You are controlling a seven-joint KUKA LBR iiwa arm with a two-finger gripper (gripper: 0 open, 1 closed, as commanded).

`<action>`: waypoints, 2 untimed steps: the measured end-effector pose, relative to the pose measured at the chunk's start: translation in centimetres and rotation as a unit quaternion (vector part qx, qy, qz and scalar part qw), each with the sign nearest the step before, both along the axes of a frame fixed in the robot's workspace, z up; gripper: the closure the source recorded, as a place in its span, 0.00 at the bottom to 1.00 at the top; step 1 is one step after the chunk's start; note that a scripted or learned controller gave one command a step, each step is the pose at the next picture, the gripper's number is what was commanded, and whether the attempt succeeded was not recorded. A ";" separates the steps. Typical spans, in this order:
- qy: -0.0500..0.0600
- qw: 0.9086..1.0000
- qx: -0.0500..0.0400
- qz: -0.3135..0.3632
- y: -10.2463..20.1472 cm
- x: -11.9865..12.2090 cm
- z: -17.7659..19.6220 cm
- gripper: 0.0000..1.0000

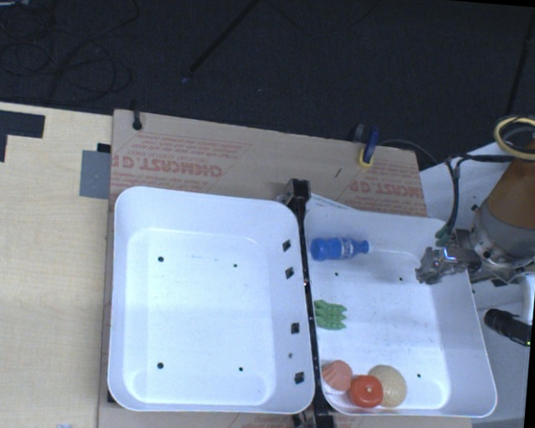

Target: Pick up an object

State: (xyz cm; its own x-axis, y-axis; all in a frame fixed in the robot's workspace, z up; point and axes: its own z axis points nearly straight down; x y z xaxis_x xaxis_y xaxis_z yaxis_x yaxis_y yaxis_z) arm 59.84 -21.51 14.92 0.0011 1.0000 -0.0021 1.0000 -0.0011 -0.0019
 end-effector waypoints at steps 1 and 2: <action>0.000 1.000 0.001 0.000 0.1 -0.1 1.3 1.00; 0.001 1.000 0.001 0.001 0.0 -0.1 2.2 1.00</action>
